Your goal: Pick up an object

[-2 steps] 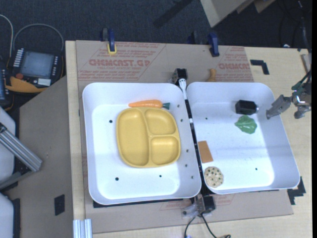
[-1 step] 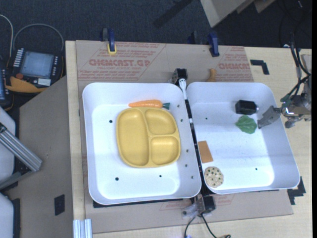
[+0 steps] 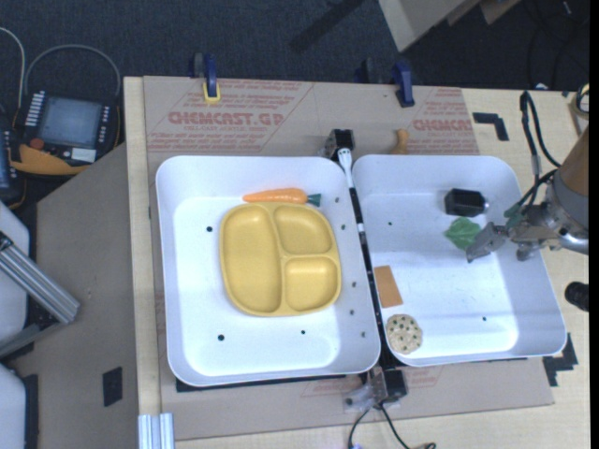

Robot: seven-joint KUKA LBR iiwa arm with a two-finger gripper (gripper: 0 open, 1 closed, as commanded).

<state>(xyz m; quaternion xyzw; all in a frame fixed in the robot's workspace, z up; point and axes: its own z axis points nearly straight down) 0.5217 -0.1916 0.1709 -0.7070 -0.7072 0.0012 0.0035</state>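
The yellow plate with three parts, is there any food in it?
Empty. The yellow plate lies flat in the left bin, and all three parts show bare yellow. The carrot lies outside it, along its far edge.

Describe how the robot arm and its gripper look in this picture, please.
The arm enters from the right edge, grey, with an orange-brown band above the wrist. Thin dark cables loop beside it. The gripper is grey metal with two slim fingers.

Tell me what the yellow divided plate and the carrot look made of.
Yellow divided plate: probably moulded plastic, judging by its even colour, soft sheen and rounded compartment walls. Carrot: likely a plastic toy, uniformly orange and smooth with a green tip.
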